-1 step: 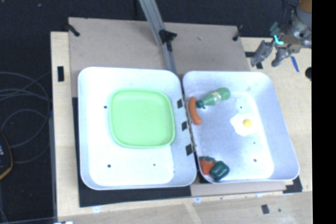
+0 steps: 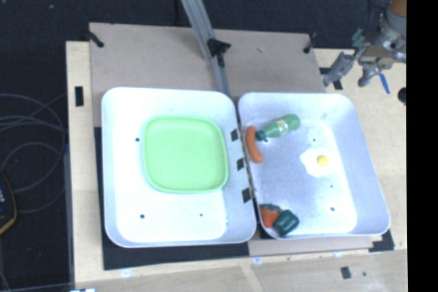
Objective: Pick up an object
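The right bin (image 2: 363, 147) holds a green bottle (image 2: 280, 126) lying near its upper left, with an orange sausage-shaped piece (image 2: 254, 145) beside it along the left wall. A white fried-egg toy with a yellow yolk (image 2: 317, 162) lies at the bin's middle right. At the bottom left corner sit a dark green block (image 2: 287, 221) and a small orange-red piece (image 2: 269, 215) touching it. My gripper (image 2: 356, 73) hangs above the bench beyond the right bin's far right corner, its two fingers spread apart with nothing between them.
The left bin (image 2: 123, 215) holds a light green square plate (image 2: 185, 154). A grey metal pole (image 2: 195, 7) slants from the top down to the joint between the bins. Brown board lies behind both bins.
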`<state>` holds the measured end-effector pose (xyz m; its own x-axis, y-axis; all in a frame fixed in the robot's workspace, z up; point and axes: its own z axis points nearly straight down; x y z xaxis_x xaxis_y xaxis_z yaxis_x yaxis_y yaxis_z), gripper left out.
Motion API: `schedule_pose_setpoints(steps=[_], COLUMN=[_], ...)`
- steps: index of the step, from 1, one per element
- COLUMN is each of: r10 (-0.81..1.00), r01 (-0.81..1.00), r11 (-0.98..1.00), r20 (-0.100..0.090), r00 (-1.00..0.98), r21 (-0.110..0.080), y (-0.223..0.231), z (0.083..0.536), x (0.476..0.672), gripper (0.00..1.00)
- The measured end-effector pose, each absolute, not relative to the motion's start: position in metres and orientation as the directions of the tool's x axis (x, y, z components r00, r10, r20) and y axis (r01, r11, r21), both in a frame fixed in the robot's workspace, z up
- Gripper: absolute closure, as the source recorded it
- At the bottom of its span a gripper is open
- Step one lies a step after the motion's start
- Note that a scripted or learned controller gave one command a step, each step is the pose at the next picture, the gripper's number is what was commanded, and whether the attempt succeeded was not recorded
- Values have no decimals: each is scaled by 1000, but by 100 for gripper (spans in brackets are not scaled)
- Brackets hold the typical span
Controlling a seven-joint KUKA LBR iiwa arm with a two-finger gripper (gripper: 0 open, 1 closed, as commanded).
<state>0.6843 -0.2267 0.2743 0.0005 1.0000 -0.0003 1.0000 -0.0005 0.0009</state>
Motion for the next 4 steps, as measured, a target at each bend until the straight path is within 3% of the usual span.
schedule_pose_setpoints(steps=[1, 2, 3, 4], r10=[1000, 1000, 1000, 1000], r01=[1000, 1000, 1000, 1000], r11=[0, 0, 0, 1], r20=[0, 0, -1, -3], r00=[0, 0, 0, -1], r21=[-2, -4, -1, 2], y=[-227, -223, -220, -221], z=[232, 179, 128, 141], x=[687, 677, 686, 687], gripper=[0, 0, 0, 100])
